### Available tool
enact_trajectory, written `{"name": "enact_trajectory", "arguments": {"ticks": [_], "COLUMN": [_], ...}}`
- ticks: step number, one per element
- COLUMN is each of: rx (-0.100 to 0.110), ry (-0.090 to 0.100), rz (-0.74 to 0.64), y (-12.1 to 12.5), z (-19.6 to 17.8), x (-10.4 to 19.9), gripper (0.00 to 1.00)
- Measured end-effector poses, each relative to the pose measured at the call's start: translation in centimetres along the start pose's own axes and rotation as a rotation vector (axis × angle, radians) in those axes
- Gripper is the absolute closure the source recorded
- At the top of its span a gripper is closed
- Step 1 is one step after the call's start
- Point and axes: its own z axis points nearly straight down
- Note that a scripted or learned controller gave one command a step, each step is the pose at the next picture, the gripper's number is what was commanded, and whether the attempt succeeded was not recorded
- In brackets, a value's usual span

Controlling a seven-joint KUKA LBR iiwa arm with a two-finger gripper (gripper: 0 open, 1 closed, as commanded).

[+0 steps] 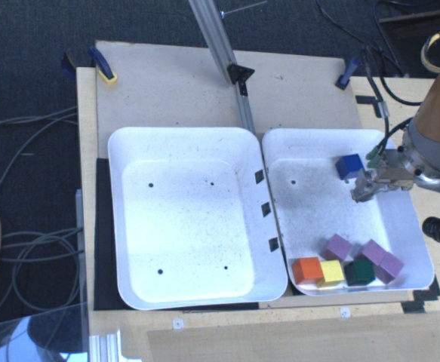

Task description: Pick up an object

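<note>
We see the gripper (361, 190) over the right bin (303, 202), just beside the blue block (349, 164); finger spacing unreadable, so we cannot tell its state. Arm is cut off at the right. Orange (306, 269), yellow (331, 272), green (359, 271) and purple (339, 246) blocks cluster nearer the bin's front rim.

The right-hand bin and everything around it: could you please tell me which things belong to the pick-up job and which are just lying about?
Part of the job:
gripper
blue block beside it
purple blocks
orange block
yellow block
green block
right bin

Just lying about:
left bin
blue clamps
metal pole
loose cables
</note>
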Motion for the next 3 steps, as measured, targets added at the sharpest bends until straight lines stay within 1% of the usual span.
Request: {"name": "enact_trajectory", "arguments": {"ticks": [1, 2, 3], "rx": [0.007, 0.004, 0.009], "ry": [0.003, 0.003, 0.003], "rz": [-0.004, -0.006, -0.005], "y": [1.1, 2.6, 3.3], "z": [0.8, 0.1, 1.5], "x": [4.4, 9.2, 14.4], "gripper": [1.00, 1.00, 1.00]}}
